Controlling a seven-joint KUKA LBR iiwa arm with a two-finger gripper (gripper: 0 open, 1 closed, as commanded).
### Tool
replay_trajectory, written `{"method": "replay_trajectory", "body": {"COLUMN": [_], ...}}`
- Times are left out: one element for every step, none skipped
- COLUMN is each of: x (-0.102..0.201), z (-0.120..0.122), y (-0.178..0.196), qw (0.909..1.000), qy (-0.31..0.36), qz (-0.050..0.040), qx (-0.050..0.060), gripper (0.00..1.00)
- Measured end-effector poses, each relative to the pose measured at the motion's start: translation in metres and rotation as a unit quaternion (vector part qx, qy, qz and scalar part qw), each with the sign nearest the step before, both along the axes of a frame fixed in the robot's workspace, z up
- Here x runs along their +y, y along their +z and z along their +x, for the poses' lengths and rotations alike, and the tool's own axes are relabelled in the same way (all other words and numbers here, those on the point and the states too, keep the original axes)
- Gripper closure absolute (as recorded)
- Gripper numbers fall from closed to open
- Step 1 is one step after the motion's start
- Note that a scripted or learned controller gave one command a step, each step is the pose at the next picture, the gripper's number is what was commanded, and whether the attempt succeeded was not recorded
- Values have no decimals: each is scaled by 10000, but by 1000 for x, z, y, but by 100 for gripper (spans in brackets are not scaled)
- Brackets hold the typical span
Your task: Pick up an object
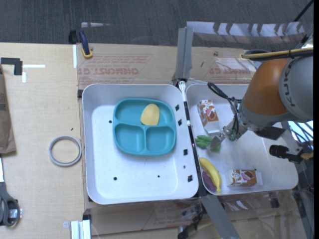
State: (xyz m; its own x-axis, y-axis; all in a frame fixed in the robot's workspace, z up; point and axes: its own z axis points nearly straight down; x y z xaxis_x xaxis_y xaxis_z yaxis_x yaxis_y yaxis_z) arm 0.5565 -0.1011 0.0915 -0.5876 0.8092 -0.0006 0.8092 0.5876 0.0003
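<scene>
just jaws (pixel 217 142) beside green object (pixel 203 141), bin wall (pixel 193 133)

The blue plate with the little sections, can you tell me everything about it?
The blue plate is a teal tray that looks like plastic, squarish with rounded corners. Raised ridges split it into three compartments: one wide one along the far side and two smaller ones nearer the camera. It lies flat, right side up, in the far half of the left white bin, standing on the bin's floor. A pale yellow rounded thing sits in the wide compartment, towards its right end. The two smaller compartments hold nothing.
</scene>
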Motion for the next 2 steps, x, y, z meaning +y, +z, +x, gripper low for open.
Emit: {"method": "replay_trajectory", "body": {"x": [-1, -1], "z": [0, 0], "y": [9, 9], "qw": [10000, 10000], "qy": [7, 6], "qz": [-5, -6], "qx": [-3, -2], "gripper": [100, 0]}}
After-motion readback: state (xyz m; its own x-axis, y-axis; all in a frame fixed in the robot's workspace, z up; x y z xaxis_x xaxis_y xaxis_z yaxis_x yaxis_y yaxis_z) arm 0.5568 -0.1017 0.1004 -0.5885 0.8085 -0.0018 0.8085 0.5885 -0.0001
